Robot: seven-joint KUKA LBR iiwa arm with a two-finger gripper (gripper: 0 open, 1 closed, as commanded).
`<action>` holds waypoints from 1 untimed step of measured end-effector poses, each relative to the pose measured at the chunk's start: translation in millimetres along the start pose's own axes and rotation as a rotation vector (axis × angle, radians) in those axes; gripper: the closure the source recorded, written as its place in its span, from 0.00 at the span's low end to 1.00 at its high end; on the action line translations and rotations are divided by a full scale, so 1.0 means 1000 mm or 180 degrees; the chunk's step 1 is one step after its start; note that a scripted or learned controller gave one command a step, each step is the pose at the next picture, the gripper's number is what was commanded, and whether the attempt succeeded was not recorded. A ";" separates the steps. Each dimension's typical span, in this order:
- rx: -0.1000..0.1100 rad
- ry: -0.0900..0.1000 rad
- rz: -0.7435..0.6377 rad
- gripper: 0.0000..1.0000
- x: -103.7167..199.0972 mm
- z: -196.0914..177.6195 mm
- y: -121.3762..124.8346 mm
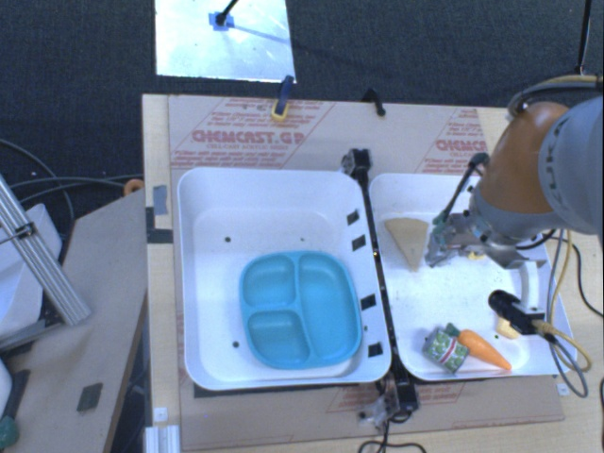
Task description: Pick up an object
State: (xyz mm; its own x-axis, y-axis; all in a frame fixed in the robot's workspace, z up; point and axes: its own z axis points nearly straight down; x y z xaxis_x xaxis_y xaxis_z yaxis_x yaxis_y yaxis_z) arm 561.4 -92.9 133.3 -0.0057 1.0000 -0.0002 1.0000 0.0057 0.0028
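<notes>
Grey gripper (442,250) low in right bin (406,347), beside tan wedge (408,237) near centre divider; finger state unclear. Carrot (486,349), green pack (445,346) lower edge; open floor between.

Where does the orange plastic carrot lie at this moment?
The orange plastic carrot lies in the right white bin, near its front right corner, touching the small green and white packet on its left, well below the gripper.

A cardboard-covered worktop (245,130) carries two shallow white bins: left bin (203,253) at nine o'clock, right bin (415,187) at three o'clock.
</notes>
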 end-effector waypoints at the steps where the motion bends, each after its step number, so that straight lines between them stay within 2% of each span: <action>1: -0.0011 -0.0018 0.0029 1.00 -0.087 -0.001 0.039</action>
State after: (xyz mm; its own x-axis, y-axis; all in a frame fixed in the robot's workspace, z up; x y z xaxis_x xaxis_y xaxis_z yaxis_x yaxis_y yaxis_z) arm 600.5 -179.4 134.2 0.0036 1.0000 -0.0056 1.0000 -0.0035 0.0062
